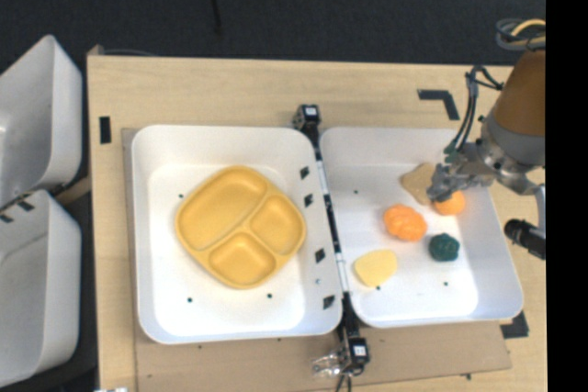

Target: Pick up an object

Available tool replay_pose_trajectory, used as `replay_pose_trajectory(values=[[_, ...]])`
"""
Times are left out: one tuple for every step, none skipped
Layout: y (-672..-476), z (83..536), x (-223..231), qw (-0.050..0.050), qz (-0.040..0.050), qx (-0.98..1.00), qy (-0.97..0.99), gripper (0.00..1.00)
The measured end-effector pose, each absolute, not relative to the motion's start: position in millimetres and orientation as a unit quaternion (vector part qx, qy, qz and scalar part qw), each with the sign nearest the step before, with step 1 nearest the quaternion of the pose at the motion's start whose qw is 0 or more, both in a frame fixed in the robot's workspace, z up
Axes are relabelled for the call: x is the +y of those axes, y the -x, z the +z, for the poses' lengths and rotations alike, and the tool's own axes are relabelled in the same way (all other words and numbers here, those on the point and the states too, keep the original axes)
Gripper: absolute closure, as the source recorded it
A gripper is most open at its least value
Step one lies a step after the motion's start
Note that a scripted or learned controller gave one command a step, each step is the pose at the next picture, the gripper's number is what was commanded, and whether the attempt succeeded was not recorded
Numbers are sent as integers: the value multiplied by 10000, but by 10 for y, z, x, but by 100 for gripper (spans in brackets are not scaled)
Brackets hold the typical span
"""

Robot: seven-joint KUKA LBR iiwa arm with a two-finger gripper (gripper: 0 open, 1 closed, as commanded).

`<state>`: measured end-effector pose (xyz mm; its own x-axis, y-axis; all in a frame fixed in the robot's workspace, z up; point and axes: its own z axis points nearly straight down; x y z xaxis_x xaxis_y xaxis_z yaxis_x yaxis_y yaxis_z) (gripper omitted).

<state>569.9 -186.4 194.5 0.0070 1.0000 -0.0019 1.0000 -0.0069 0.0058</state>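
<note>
Right white bin (367, 151), right of frame: end effector (447, 184) low over small orange piece (450, 204) beside tan flat piece (418, 183); finger state cannot be told. Below: orange round lump (404, 222), dark green ball (444, 247), pale yellow flat piece (376, 268).

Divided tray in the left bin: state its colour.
Yellow-orange all over, seen plainly in the camera view: the divided tray in the left bin.

The scene is evenly and softly lit from above. The 2 white bins (147, 289) are rendered bright, near overexposure, with little glare. Short, faint shadows are cast beneath the gripper (447, 185) and under the small objects just beside it. Beyond the bench (230, 87), the surroundings are left dark. Overall sharpness is modest, and fine detail around the gripper is smeared.
</note>
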Motion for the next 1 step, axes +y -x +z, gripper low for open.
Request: replay_pose_trajectory(values=[[-5704,2452,-1881,15,-6,7087,-7055,100]])
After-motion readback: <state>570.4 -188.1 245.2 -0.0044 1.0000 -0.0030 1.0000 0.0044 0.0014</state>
